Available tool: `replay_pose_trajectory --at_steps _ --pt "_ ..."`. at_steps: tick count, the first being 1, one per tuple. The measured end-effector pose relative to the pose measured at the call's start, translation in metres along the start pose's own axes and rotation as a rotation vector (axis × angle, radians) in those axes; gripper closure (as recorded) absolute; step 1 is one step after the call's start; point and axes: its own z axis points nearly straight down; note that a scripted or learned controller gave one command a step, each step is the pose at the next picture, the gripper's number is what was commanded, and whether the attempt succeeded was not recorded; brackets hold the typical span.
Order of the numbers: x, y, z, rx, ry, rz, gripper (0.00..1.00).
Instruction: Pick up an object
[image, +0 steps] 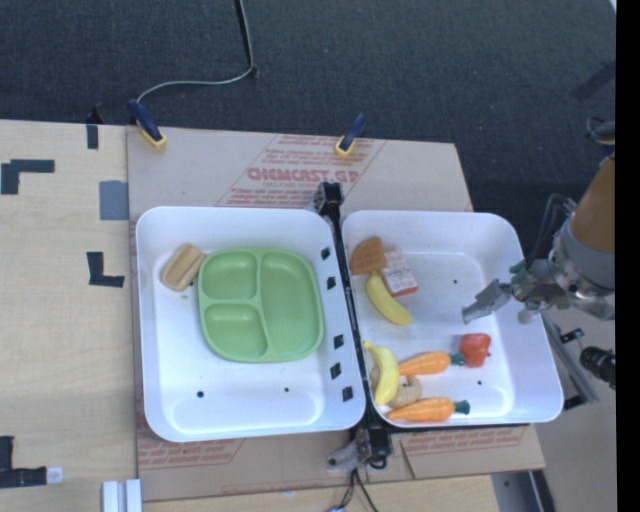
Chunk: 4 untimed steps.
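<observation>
Hand (487, 301) hovers over right bin (500, 235), above red pepper (476, 347) (not touching); can't tell if it's open or closed. Two carrots (425, 363), two bananas (387, 300) lie nearby. Green tray (262, 305) sits in left bin (160, 300).

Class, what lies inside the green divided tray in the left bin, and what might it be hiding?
The green tray shows three bare compartments, nothing in them. A tan food piece sits beside it on the left. Whatever lies beneath the tray on the bin floor is covered.
</observation>
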Motion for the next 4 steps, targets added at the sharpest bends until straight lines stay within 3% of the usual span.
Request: replay_pose_trajectory --at_steps 1,2,3,4 --pt "-0.005 0.028 0.147 -0.006 -0.001 -0.001 0.00" --pt "0.066 0.086 0.148 -0.008 0.000 -0.003 0.00" --pt "0.066 0.173 0.141 0.006 0.001 -0.001 0.00" --pt "0.066 0.173 0.130 0.008 -0.002 -0.003 1.00"
